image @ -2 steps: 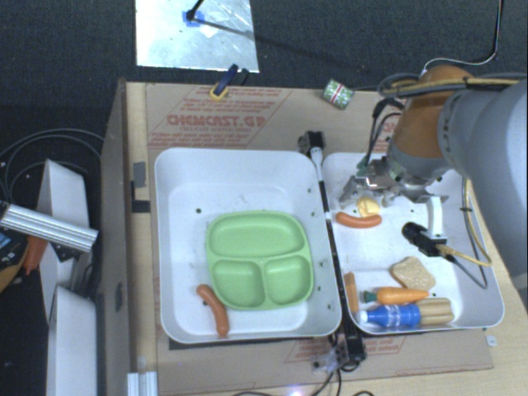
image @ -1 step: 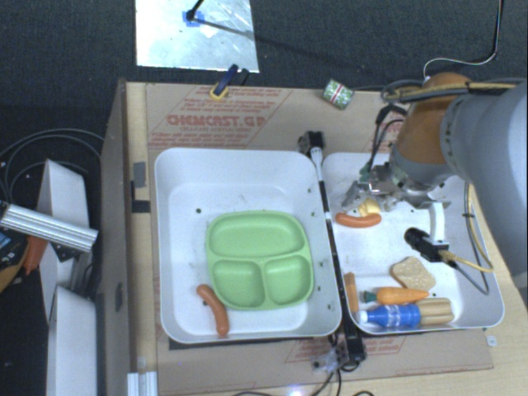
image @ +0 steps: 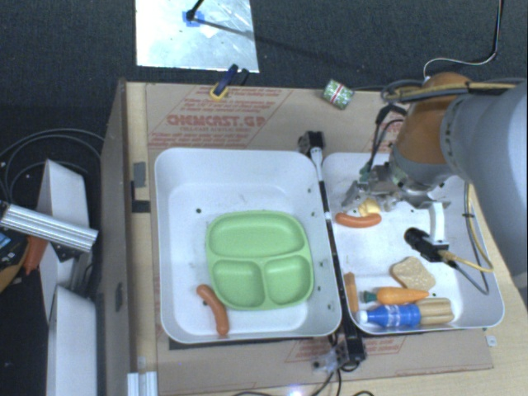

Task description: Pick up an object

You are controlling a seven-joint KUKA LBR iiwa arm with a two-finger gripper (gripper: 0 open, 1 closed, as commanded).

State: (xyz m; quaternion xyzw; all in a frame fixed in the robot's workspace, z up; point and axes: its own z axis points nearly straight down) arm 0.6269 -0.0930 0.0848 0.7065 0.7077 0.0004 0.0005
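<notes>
- Nearest the viewer, against the near wall of the right bin point(image: 373, 256), a blue bottle point(image: 388, 315) lies on its side. A pale tan cylinder point(image: 436, 309) lies end to end with it on the right.
- Just behind them lies a carrot point(image: 402, 295), running the same way as the bottle.
- A slice of brown bread point(image: 412, 272) lies flat just behind the carrot.
- A thin orange stick point(image: 351, 290) lies along the right bin's left wall, beside the carrot.
- In the left bin point(image: 181, 221), a loose sausage point(image: 214, 308) lies on the white floor by the near left corner of a green plate point(image: 260, 258). The plate has three compartments and sits in the middle of that bin.
- Farther back in the right bin, near its left wall, lies the hot dog point(image: 359, 219), an orange sausage with a yellow piece at its right end. It rests on the bin floor.
- The gripper point(image: 367, 192) hangs just behind and above the hot dog, very close to it. Whether it is open or closed cannot be told, and nothing is seen held in it.
- The grey arm point(image: 487, 130) reaches in from the right, with its orange band point(image: 421, 130) above the wrist.
- Both bins rest on a cardboard sheet point(image: 214, 118) with red lettering.
- On its far edge lie a small green and white can point(image: 337, 94) and a blue and yellow clip point(image: 224, 83).
- Farthest away, a silvery sheet point(image: 194, 23) lies on the dark floor.
</notes>
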